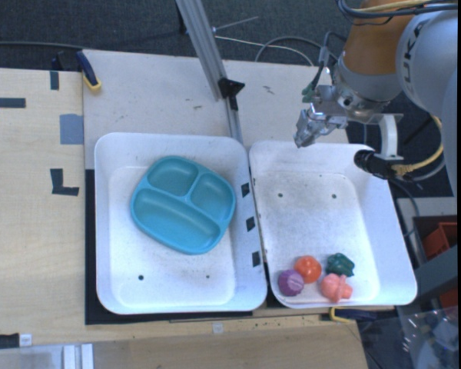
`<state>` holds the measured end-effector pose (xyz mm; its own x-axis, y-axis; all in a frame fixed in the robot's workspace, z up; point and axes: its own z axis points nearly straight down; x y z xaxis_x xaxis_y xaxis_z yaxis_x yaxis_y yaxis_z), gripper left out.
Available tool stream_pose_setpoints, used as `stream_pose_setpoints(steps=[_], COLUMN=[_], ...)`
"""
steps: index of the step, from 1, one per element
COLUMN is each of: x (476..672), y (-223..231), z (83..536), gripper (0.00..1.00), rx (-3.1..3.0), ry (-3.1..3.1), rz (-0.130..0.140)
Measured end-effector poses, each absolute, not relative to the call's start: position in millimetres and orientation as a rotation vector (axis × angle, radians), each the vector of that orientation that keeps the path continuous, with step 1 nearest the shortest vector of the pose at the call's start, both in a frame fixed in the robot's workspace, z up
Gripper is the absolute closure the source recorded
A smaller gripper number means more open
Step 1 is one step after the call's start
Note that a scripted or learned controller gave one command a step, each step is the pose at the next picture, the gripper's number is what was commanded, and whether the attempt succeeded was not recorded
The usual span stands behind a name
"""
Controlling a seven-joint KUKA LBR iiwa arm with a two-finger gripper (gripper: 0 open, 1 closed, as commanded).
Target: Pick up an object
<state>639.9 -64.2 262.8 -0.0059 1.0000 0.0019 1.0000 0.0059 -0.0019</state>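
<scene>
1. Up in the upper right of the frame, the end effector (306, 135) hung over the top rim of the right bin (384, 229). I could not tell how wide it was, and nothing was seen in it.
2. Four small toys sat in the lower right: an orange one (308, 267), a purple one (290, 284), a pink one (336, 287) and a dark green one (340, 264).
3. A blue plate (183, 203) lay in the left bin (111, 229).

No text, label, brand, number or sign can be read on anything here.
</scene>
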Motion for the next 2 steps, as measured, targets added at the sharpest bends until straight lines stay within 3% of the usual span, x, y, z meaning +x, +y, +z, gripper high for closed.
stream_pose_setpoints(steps=[2], x=[597.3], y=[39], z=[241], gripper=[1.0], rx=[-2.211], ry=[-2.226], rz=[0.002])
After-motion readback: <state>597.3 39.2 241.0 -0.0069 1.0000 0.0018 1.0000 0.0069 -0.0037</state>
